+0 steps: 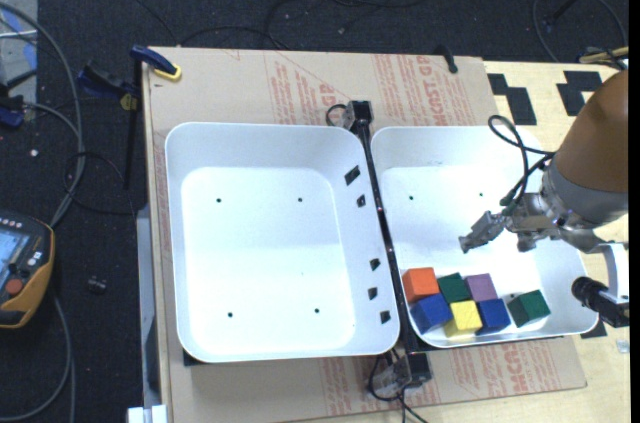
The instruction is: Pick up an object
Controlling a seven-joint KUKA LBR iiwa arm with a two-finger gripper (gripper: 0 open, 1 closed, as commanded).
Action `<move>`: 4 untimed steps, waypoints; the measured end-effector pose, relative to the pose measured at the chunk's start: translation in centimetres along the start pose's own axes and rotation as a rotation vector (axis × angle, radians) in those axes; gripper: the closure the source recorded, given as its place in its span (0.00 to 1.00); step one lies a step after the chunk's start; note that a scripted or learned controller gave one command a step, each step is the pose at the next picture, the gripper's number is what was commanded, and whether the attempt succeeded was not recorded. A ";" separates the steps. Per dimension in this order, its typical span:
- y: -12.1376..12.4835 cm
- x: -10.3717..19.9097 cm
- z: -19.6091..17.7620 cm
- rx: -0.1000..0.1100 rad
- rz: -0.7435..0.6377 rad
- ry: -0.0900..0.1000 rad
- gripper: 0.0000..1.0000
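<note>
The camera view looks down at a slant on two shallow white bins, and the right bin (440, 166) serves here as the landmark. Near its front wall lies a tight cluster of small cubes: an orange cube (420, 282) at the cluster's left, a dark green cube (454, 287) and a purple cube (481, 286) beside it, then a row nearer the front rim with a blue cube (432, 311), a yellow cube (465, 316), a second blue cube (493, 313) and a green cube (528, 307) towards the bin's right side. Most of them touch or nearly touch their neighbours.

The gripper (478, 236) hangs inside the right bin, just behind the cluster and above the bin floor, with the grey arm (590, 161) reaching in over the bin's right wall. Nothing is seen between its fingers; whether they are spread or pressed together cannot be told at this size.

By the look of it, the step in hand is the approach: no cube has been lifted yet. The next move would call for coming down over one cube, and the packed arrangement leaves little room for fingers on either side. The green cube, standing slightly apart at the right end, seems the easier target.

The cubes look solid, matte and sharp-edged, likely painted wood or plastic. The bin is smooth, with rounded corners. The left bin (200, 241) sits just beside it on a brown board (300, 76).
</note>
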State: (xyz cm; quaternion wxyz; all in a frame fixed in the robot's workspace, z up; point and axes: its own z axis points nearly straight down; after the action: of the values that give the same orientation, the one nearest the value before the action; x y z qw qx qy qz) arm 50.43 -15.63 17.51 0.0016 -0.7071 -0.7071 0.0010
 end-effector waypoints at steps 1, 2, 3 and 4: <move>0.5 0.5 4.5 0.000 0.000 0.000 0.00; 0.6 0.4 3.3 -0.004 0.000 -0.001 1.00; 1.1 0.7 -1.0 -0.007 -0.001 -0.001 1.00; 0.6 1.5 -5.7 -0.007 -0.001 -0.001 1.00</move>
State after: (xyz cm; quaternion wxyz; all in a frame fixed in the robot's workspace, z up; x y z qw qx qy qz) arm 51.10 -14.11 23.23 -0.0015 -0.7067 -0.7075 -0.0011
